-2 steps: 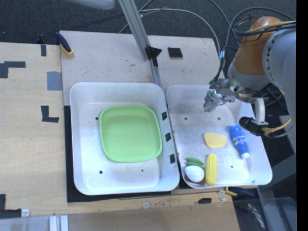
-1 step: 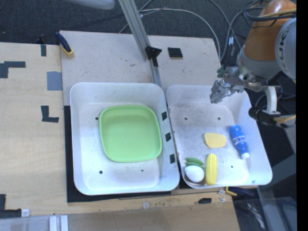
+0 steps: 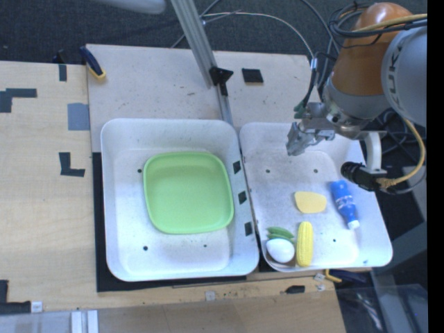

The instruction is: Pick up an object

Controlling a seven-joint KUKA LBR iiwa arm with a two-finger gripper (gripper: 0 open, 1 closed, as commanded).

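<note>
White bins: left bin [image 3: 118, 186] holds a light green plate [image 3: 187, 191]; right bin [image 3: 267, 158] holds a yellow corn cob [image 3: 304, 243], yellow wedge [image 3: 310, 202], blue bottle [image 3: 343, 201] with white cap, white egg [image 3: 280, 250], green pod [image 3: 279, 233]. Arm [image 3: 368, 54]: grey, orange band. Table [image 3: 35, 186]: pale wood.

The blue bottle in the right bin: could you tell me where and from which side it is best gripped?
Probably across the middle of the blue bottle, coming straight down from above. It lies flat on the right bin floor, cap towards the camera, with bare floor along both long sides, so the fingers could close across its narrow width.
</note>
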